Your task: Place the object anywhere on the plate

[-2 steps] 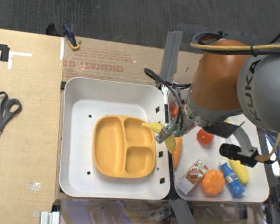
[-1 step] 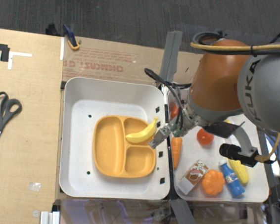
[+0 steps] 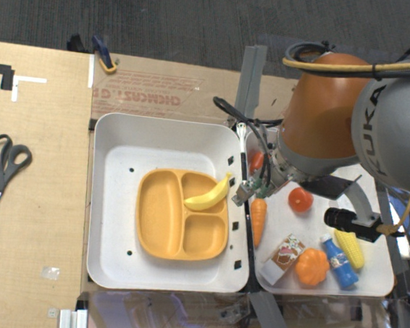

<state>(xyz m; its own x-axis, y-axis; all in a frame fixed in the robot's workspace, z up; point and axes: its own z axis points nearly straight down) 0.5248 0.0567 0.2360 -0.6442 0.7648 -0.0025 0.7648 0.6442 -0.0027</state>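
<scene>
Banana [image 3: 208, 195] on plate [image 3: 162, 224], just left of tool [image 3: 249, 190].

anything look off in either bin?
The banana is not lying flat in a compartment of the yellow plate: it lies across the plate's upper right rim, its tip poking past the edge. The carrot lies at the bins' dividing wall.
</scene>
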